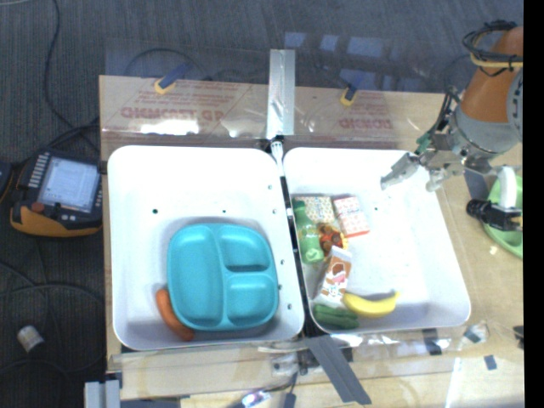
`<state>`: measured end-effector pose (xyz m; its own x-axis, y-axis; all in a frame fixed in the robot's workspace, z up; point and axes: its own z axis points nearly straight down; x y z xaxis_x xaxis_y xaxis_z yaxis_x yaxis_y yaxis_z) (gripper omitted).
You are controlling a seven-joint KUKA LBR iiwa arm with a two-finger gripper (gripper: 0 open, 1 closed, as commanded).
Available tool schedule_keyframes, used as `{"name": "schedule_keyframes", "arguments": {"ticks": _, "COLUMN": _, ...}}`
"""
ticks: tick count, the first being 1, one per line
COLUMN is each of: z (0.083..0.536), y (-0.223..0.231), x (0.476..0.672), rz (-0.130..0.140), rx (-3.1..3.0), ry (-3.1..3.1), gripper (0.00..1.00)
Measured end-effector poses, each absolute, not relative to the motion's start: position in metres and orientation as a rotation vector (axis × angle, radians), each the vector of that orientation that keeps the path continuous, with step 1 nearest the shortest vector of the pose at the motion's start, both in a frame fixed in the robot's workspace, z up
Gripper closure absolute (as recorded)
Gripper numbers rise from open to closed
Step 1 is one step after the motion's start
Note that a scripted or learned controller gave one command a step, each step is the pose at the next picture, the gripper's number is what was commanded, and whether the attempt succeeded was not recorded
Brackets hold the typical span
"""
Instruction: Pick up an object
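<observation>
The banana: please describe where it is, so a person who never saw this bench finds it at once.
Look at the right white bin, then at the heap of small items along its left side. At the near end of that heap lies the banana, beside a green vegetable. It is the only yellow, curved thing there.

Right bin (442, 253) right half bare; clutter (336, 257) crowds left side by divider (287, 228).

A curved yellow plastic banana (371, 303) lies flat near the front of the right white bin (425, 253), touching a dark green vegetable-shaped toy (333, 316). Behind them, small printed food cartons (338, 272) and a green bottle (309, 243) cluster along the bin's left wall.
</observation>
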<state>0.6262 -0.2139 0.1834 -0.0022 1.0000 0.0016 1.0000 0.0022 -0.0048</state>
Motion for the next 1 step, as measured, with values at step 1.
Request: {"name": "schedule_keyframes", "arguments": {"ticks": 1, "z": 0.1814, "y": -0.1766, "x": 0.597, "rz": 0.007, "rx": -2.12, "ry": -2.315, "gripper": 0.0}}
